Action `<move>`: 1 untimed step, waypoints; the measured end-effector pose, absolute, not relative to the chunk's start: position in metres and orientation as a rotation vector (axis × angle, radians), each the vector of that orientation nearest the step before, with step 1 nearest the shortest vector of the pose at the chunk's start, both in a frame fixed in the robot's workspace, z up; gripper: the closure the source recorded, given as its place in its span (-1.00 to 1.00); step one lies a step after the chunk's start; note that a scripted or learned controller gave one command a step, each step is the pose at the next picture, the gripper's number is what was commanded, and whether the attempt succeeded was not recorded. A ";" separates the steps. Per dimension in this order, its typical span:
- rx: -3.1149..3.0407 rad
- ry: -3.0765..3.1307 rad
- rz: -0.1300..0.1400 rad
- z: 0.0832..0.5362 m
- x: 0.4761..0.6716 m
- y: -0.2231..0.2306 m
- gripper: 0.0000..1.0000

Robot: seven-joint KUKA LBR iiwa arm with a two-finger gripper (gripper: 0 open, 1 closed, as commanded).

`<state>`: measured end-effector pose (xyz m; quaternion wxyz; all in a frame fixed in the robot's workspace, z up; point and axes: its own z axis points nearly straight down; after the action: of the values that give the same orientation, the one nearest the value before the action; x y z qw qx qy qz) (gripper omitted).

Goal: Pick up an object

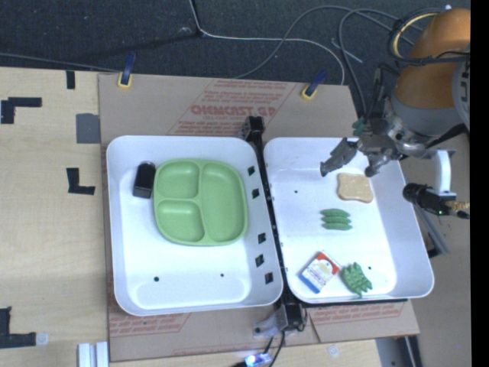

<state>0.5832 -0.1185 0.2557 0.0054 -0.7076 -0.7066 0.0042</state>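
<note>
Camera view, spread fingers (pixel 355 162) just above toast slice (pixel 355 187), right bin (pixel 397 281)

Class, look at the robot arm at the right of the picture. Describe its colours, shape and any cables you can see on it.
The arm is rounded, grey with an orange band above the wrist. Its gripper has two dark, slim fingers on a grey metal body. Thin cables loop near its upper part.

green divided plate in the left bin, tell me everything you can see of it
The green plate is pale, matte, plastic-looking, a rounded square split by raised ridges into three compartments, two above and one wide below. It lies flat, face up, in the left bin, upper middle. A small black object sits at its left edge, seemingly touching.
</note>
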 end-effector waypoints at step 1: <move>-2.219 -2.223 0.001 0.263 0.585 -0.118 -1.00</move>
<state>0.5854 -0.1182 0.2625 0.0006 -0.7065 -0.7078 0.0005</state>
